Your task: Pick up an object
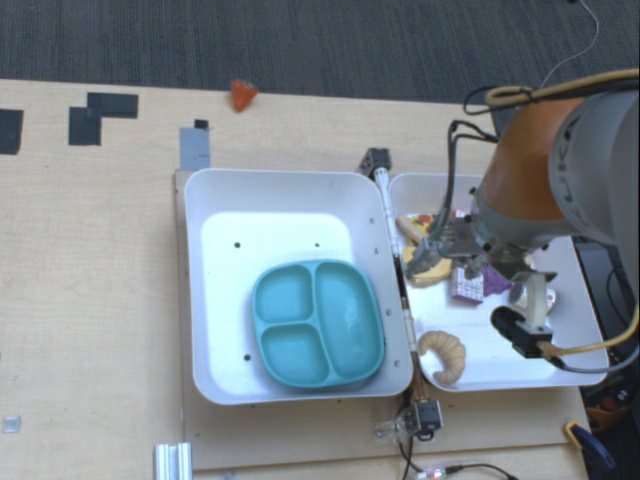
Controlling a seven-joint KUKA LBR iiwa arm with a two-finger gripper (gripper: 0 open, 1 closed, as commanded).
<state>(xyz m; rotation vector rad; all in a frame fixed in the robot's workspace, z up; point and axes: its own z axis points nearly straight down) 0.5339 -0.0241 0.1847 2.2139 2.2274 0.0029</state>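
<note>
My gripper [432,255] hangs low in the right bin [500,366], near its left wall, with the orange-banded wrist [530,163] above it. It sits directly over a yellow banana-like piece [428,276]; whether it touches that piece is hidden. Another pale yellow piece [409,229] lies just behind it. To the right of the gripper are a small white and pink box [465,287] and a purple object [495,283]. A tan croissant [445,354] lies at the bin's front left, apart from the gripper.
The left bin [215,268] holds a blue three-part plate [320,323]. A small orange object [243,94] lies on the bench behind the bins, with dark tape patches [100,116] at the far left. Cables [560,353] trail from the wrist over the right bin.
</note>
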